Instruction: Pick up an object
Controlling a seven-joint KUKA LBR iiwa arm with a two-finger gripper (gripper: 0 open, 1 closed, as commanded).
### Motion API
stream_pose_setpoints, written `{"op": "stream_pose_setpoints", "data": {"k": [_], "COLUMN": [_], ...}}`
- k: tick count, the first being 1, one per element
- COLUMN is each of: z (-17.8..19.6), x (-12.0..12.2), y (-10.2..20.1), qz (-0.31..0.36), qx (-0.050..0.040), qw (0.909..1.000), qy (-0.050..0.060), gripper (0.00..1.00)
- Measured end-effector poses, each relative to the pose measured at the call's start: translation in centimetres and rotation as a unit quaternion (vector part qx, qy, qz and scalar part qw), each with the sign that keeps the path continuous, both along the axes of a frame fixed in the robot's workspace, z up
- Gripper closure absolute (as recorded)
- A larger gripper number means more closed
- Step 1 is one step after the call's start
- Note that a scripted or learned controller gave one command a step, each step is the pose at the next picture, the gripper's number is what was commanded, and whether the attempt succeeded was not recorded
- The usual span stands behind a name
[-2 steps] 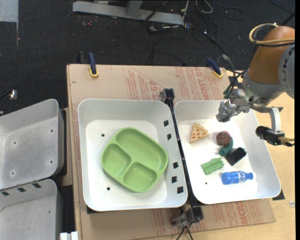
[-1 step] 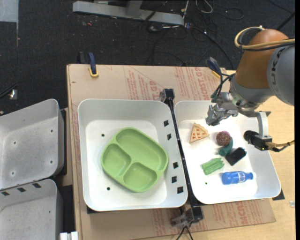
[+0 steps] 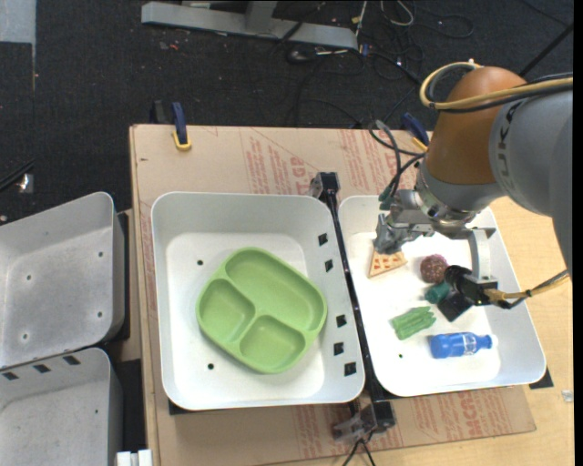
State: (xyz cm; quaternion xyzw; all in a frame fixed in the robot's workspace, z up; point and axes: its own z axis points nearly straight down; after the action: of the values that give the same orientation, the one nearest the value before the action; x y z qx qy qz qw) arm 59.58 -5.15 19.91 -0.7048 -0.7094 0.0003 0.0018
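Your hand (image 3: 393,238) sits low in the right bin (image 3: 519,364), just above the pizza slice (image 3: 386,264); grip state unclear.

A dark floor (image 3: 82,82) is seen around the bench, dotted with small pale specks. Black cables (image 3: 410,23) are laid across it near the top. A flat grey metal piece (image 3: 246,25) is set on the floor at the top. The bench is covered by a brown cardboard sheet (image 3: 264,159) with red print on it. A yellow clamp (image 3: 181,135) is fixed at its top left corner. Two white panels (image 3: 55,264) are placed at the left.
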Motion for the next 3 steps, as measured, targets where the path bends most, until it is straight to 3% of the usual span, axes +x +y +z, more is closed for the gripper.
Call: {"op": "stream_pose_setpoints", "data": {"k": [3], "z": [1.1], "x": [-6.5], "y": [14.9], "qz": [0.001], "qx": [0.0], "qw": [1.0], "qy": [0.0], "gripper": [1.0]}}
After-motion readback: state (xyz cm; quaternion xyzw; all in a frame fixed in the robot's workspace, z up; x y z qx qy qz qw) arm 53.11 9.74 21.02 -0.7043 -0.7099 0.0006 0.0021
